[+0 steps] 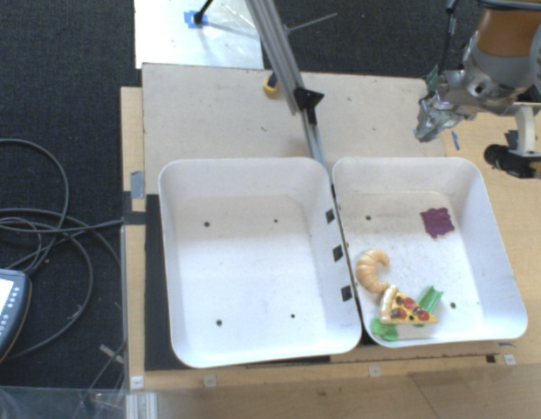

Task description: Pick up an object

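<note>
We look down at a slant on two shallow white bins set side by side on a pale bench [218, 112]. The arm [506, 33] enters from the upper right and is cut off by the frame, so we see just its orange band and grey wrist. The gripper [428, 127] hangs beyond the far rim of the right bin [489, 225], above the bare bench; it is small and blurred, and we cannot tell whether it is released or clenched. Nothing visible sits in it.

The right bin holds a croissant [373, 271] near its left wall, curved, its long axis running roughly from the far side toward the near side. Just beside it, toward the near rim, lies a pizza slice [407, 308], long axis left to right, seemingly resting on a green piece [428, 299] that is partly hidden. A purple piece [437, 223] lies well apart, toward the far right; its shape is hard to make out.

The middle of the right bin is open floor. The left bin [179, 260] shows bare floor with a few dark dots. A slanted metal pole [279, 42] crosses the bench to the seam between the bins.
</note>
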Motion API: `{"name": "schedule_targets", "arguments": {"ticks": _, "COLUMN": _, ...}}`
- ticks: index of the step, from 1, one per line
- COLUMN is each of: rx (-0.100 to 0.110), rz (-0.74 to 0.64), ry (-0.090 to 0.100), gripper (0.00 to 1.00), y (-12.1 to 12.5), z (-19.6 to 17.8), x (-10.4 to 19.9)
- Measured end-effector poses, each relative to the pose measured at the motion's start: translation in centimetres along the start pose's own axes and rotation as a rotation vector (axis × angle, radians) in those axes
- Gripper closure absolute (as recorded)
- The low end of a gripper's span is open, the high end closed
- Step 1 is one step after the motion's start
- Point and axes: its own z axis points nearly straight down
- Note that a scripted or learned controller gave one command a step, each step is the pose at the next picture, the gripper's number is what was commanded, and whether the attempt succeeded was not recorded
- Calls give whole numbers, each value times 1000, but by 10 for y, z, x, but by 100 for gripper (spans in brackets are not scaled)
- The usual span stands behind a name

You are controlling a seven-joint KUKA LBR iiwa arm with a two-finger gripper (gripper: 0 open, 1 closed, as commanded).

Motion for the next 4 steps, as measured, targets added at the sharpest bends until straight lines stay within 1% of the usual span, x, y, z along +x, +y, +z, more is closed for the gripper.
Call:
{"name": "schedule_targets", "arguments": {"ticks": 1, "rx": 10, "rz": -2, "ry": 3, "gripper": 100, "y": -16, "z": 12, "x": 51}}
{"name": "schedule_targets", "arguments": {"ticks": 2, "rx": 11, "rz": -1, "ry": 3, "gripper": 100, "y": -43, "z": 16, "x": 86}}
{"name": "schedule_targets", "arguments": {"ticks": 3, "rx": 12, "rz": -2, "ry": 3, "gripper": 100, "y": -63, "z": 31, "x": 129}}
{"name": "schedule_targets", "arguments": {"ticks": 4, "rx": 13, "rz": -2, "ry": 4, "gripper": 100, "y": -90, "z": 46, "x": 175}}
